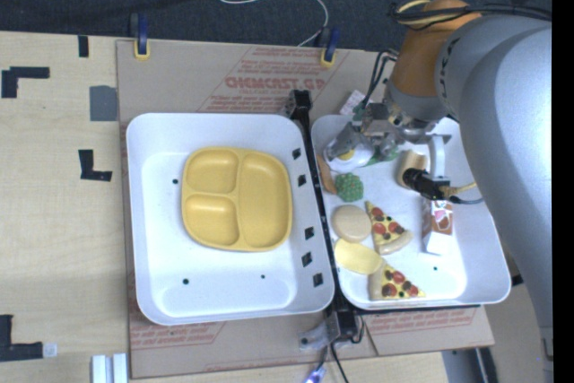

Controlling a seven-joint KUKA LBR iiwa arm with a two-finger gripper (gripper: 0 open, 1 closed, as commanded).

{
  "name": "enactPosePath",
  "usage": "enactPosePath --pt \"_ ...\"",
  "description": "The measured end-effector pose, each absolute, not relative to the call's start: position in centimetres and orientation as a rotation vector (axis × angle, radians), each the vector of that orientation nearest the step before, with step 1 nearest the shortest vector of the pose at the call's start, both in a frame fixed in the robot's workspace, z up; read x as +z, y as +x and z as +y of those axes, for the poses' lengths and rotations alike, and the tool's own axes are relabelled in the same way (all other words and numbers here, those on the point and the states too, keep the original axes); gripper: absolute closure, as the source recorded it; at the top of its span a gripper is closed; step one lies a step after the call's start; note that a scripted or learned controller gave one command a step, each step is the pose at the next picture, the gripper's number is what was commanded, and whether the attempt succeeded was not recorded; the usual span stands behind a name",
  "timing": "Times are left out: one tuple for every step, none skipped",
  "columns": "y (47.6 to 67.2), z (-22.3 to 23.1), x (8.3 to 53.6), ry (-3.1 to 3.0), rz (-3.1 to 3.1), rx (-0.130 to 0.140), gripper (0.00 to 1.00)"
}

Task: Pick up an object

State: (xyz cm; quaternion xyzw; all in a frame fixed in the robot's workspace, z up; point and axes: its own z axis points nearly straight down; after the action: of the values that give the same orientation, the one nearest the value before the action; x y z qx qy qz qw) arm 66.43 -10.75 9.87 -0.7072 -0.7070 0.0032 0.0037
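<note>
Pincer (359, 142) fingertips and the small item under them (348, 159), blurred; arm (502, 103) cropped at right.

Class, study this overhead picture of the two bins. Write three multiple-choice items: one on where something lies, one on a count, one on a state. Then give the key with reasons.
1. Where does the yellow divided plate lie?
A. in the left bin
B. in the right bin
C. on the cardboard

2. How many toy pizza slices are in the right bin?
A. one
B. two
C. four

3. Where is the gripper?
A. over the plate
B. over the far left corner of the right bin
C. outside both bins

Key: 1 A, the plate sits in the left bin. 2 B, one slice lies beside the beige round piece, another lies nearer the front. 3 B, it hangs there above the green broccoli piece.
</note>
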Motion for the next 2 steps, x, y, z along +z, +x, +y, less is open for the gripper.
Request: enactPosePath --pt "66.0 -9.8 8.9 -2.228 -2.229 0.003 0.0" --pt "66.7 -11.0 9.6 -2.216 -2.214 0.01 0.0"
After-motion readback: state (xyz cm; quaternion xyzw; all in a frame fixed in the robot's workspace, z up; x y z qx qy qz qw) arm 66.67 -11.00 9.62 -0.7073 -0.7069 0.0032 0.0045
